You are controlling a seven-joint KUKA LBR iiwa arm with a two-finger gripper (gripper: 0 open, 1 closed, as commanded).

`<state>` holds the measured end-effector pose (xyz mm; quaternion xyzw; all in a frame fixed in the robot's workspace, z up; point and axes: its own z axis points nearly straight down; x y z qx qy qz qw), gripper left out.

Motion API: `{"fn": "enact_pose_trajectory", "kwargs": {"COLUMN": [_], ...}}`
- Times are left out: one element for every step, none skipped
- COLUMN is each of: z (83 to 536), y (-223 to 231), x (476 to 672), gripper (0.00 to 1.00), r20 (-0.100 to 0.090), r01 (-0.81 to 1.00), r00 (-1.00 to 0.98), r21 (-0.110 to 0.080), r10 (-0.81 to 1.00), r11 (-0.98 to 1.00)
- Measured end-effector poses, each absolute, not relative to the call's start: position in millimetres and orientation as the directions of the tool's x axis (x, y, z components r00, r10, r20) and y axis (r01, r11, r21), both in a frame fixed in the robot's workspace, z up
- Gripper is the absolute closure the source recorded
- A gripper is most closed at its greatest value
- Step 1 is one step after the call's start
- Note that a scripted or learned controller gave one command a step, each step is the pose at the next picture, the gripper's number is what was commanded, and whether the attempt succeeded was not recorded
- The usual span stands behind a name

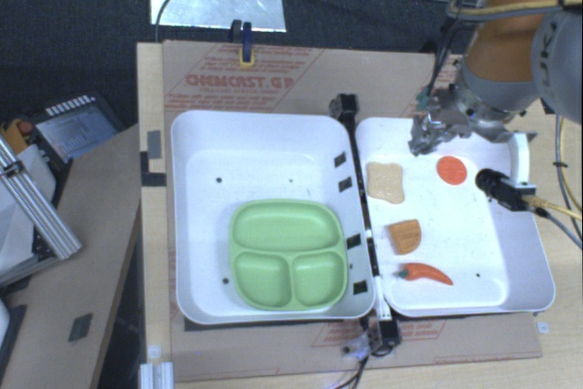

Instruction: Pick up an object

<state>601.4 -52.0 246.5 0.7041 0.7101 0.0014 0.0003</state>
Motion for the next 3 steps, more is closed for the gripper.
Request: {"fn": "enact_pose_trajectory", "kwargs": {"z": [239, 237, 233], "y": [10, 66, 104], "x": [614.7, 621.9, 646.5], "gripper": [1.00, 1.00, 1.00], "r20": [0.003, 0.003, 0.001], "r01": [1.000, 1.000, 1.000], "r00": [-0.010, -0.009, -0.007], "r21": [0.003, 0.002, 0.003], "r10": [1.000, 1.000, 1.000], "r11": [0.010, 0.009, 0.007]}}
